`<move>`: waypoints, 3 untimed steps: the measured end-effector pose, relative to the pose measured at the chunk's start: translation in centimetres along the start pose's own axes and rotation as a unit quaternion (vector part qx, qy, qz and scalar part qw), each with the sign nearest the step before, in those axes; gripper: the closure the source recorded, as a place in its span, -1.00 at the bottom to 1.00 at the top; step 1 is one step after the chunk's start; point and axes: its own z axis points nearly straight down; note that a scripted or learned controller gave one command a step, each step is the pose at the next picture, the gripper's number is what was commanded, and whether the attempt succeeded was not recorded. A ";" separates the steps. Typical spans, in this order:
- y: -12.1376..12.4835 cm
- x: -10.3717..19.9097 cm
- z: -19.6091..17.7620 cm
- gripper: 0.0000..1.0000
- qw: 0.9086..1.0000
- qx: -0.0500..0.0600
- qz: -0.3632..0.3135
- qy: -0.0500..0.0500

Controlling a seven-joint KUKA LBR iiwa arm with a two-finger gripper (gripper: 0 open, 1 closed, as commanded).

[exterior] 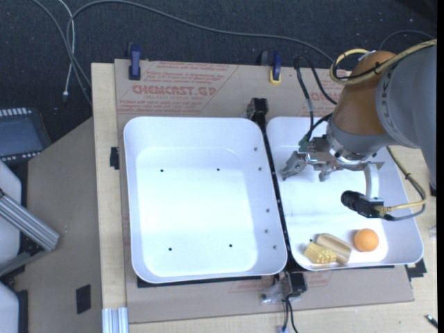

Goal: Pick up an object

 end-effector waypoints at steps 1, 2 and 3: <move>-7.4 -2.3 -2.4 -1.00 1.000 0.000 0.005 -0.001; -9.4 7.6 -7.2 -1.00 1.000 -0.001 -0.001 0.000; 0.1 13.3 -11.6 -1.00 1.000 -0.002 0.001 0.000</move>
